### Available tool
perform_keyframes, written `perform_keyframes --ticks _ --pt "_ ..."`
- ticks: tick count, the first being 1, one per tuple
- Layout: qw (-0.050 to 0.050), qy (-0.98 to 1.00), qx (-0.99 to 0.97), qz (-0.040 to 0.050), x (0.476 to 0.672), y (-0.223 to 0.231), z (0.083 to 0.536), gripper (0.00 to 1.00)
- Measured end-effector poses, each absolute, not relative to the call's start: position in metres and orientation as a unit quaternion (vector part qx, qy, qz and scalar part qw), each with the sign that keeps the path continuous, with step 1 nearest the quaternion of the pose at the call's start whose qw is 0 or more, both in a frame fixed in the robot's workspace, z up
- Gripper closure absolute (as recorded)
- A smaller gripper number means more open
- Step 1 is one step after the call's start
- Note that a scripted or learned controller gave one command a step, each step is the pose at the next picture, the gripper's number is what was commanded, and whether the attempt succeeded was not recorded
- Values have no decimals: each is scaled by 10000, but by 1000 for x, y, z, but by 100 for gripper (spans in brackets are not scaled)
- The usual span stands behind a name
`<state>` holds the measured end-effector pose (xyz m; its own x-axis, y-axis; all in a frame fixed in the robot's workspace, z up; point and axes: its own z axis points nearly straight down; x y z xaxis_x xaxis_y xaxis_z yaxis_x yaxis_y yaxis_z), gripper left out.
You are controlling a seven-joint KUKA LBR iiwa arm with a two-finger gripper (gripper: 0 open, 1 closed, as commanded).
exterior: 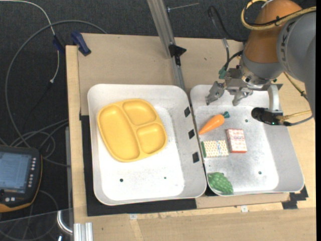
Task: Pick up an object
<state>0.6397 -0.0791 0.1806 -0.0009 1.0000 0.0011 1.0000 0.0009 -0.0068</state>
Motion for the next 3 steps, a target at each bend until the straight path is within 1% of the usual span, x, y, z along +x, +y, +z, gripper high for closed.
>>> perform_keyframes --ticks 1,2,3 --pt "33 -7074 -7068 24 646 -80 120 0" --pt "25 -7073 -7069 18 645 -79 91 0" --pt "7 -7072 -7070 -5 647 -78 105 100"
